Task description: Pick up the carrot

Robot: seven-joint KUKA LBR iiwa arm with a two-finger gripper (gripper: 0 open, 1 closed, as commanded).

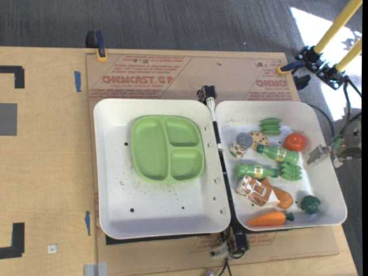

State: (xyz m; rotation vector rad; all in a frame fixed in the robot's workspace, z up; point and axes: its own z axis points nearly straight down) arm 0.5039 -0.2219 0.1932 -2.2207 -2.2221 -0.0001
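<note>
The carrot (266,219) is orange with a green stub at its right end. It lies on its side near the front wall of the right bin (328,132). Just behind it are a patterned snack box (255,190) and a small orange piece (283,200). My gripper (329,152) shows as a small grey shape at the right bin's right rim, well behind and to the right of the carrot. Nothing can be seen held in it.
The right bin also holds a red tomato (295,141), two green bottles (279,153), a dark green vegetable (310,204), a green ridged piece (270,125), a cookie and a grey can. A green divided plate (168,148) lies in the left bin (112,171).
</note>
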